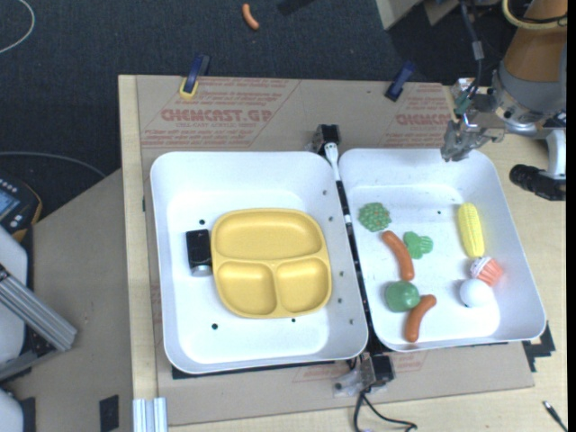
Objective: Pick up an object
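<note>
My gripper (458,148) hangs above the far edge of the right bin (423,171), with nothing seen between its fingers. Below it in that bin lie a yellow corn cob (469,229), a green broccoli piece (373,215), a smaller green piece (418,244), an orange sausage (398,254), a round green vegetable (401,295), a second orange sausage (418,317), and a white ball (472,292) touching a pink cupcake-like toy (487,270). The corn cob is the item closest to the gripper.
The left bin (180,187) holds a yellow sectioned plate (270,261) and a small black block (198,248). A black divider clip (328,139) sits between the bins. Blue clamps (192,76) pin the cardboard at the back.
</note>
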Motion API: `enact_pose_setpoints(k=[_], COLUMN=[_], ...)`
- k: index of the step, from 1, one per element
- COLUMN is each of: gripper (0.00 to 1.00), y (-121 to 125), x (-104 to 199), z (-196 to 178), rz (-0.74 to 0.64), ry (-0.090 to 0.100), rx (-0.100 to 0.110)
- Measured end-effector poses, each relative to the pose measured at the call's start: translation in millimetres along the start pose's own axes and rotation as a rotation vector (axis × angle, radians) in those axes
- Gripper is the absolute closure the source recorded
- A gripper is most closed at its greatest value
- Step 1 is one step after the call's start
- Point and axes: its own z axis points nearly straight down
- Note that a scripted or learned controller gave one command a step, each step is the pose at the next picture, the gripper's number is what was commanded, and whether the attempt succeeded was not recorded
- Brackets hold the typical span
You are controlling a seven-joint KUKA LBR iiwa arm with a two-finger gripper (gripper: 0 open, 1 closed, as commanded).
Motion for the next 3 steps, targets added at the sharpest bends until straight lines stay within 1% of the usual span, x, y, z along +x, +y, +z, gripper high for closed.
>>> enact_pose_setpoints(k=[1, 2, 3], gripper=[1.0, 1.0, 1.0], y=[1, -30, -70], x=[0, 42, 73], z=[-26, -36, -36], rz=[0.001, -0.001, -0.001], ry=[0.0, 0.005, 0.005], rx=[0.002, 0.011, 0.013])
